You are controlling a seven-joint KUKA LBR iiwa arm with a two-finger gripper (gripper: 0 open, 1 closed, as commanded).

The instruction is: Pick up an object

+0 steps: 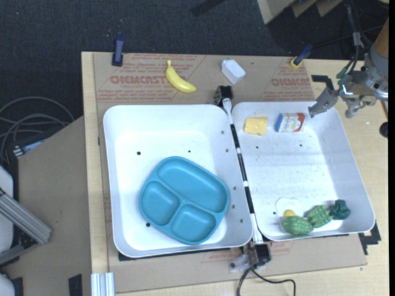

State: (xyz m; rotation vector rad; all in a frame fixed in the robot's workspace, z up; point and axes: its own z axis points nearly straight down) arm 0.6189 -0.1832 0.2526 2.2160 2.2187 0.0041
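The right bin (345,165) holds a yellow block (255,126) and a small red, white and blue carton (289,123) near its far edge. Green toys (302,225) and a small yellow ball (288,213) lie in its near corner. My gripper (334,110) hangs over the bin's far right corner, just right of the carton. Its fingers are spread open, with nothing between them. The left bin (123,134) holds a blue divided plate (183,199).
A banana (179,79) and a white block (233,71) lie on the cardboard behind the bins. Blue clips (118,48) (300,56) sit at the board's far edge. A black hinge strip (239,159) runs between the bins.
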